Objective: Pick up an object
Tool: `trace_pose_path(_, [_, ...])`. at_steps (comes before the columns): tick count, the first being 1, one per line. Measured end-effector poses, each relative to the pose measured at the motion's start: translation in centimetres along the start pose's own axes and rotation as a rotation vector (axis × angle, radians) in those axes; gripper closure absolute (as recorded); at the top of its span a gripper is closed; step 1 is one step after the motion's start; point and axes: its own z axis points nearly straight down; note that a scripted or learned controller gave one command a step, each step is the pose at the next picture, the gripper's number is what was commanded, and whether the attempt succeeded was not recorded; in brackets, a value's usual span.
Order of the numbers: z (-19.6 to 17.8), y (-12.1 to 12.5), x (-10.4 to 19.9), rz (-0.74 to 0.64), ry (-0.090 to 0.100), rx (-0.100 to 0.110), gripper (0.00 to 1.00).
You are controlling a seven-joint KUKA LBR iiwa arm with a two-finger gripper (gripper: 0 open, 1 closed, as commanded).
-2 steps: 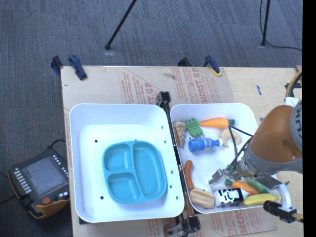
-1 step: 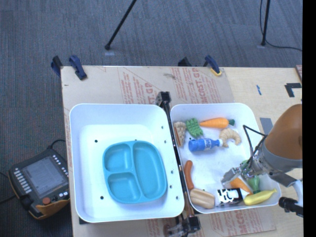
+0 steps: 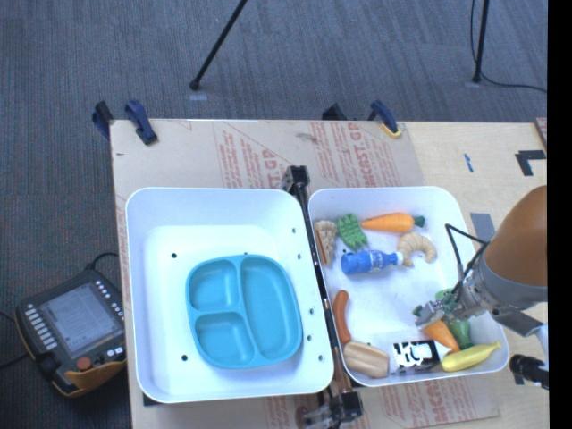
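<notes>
Two white bins sit side by side on the bench. The left bin (image 3: 152, 239) has a blue divided plate (image 3: 243, 311) in it. The right bin (image 3: 447, 206) is full of toy food: a carrot (image 3: 391, 223) up top, a blue bottle (image 3: 368, 261) mid-bin, a sausage (image 3: 342, 316), a bread roll (image 3: 366, 358) and a banana (image 3: 471, 357) along the near edge. The gripper (image 3: 442, 314) is down low at the right side, just above a small orange piece (image 3: 440, 335).

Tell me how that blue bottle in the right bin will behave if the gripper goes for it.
The blue bottle lies on its side, so its round body would probably roll if nudged. It looks like smooth plastic, likely slippery between fingers. The croissant crowds its cap end and the green toy sits close above, so a push may shove them too.
</notes>
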Motion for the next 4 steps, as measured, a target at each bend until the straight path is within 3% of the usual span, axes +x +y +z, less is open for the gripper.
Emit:
trace_pose_path(1, [-7.0, 0.8, 6.5, -0.052, -0.008, 0.0, 1.0])
trace_pose_path(2, [-12.1, 2.3, 13.2, -0.196, -0.009, 0.001, 1.0])
trace_pose_path(3, [-12.2, 2.3, 13.5, -0.474, -0.008, 0.003, 1.0])
trace_pose_path(4, [-3.1, 1.5, 9.8, -0.731, -0.007, 0.004, 1.0])
